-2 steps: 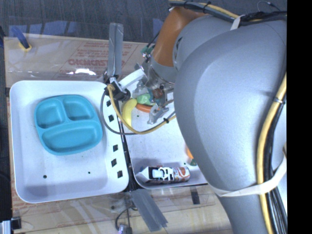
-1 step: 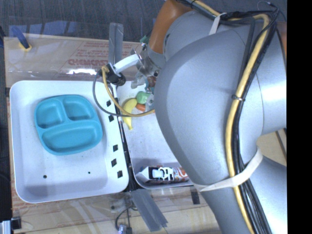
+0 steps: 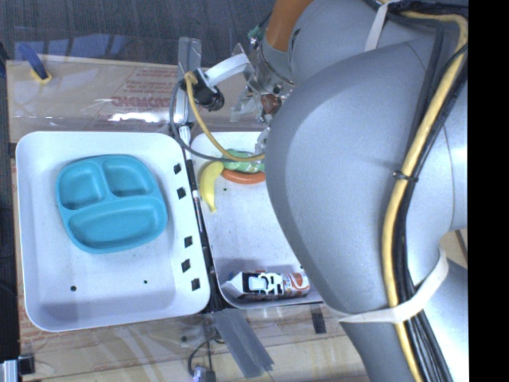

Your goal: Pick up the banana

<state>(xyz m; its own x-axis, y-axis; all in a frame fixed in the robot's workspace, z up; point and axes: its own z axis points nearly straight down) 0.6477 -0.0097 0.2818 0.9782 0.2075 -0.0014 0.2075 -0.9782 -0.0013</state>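
The banana [image 3: 209, 183] lies in the right bin [image 3: 246, 237], at its upper left corner, close to the wall that divides it from the left bin [image 3: 40, 237]. Its long axis runs approx. top to bottom of the view with a light curve; the lower tip points down toward the near edge, and the upper end bends to the right, toward an orange and green thing [image 3: 242, 172] that sits just beside it, maybe touching. The arm [image 3: 358, 173] covers most of the right bin, and the wrist with the orange band is at the top of the view. The gripper [image 3: 258, 102] is seen above the far edge of the right bin, up and to the right of the banana, apart from it; I cannot tell how the jaws stand, they are hidden among cables and brackets. Nothing is seen between them. In the left bin lies a blue divided plate [image 3: 111, 201]. At the near edge of the right bin lies a small packet [image 3: 266, 285] w/ dark and orange print.
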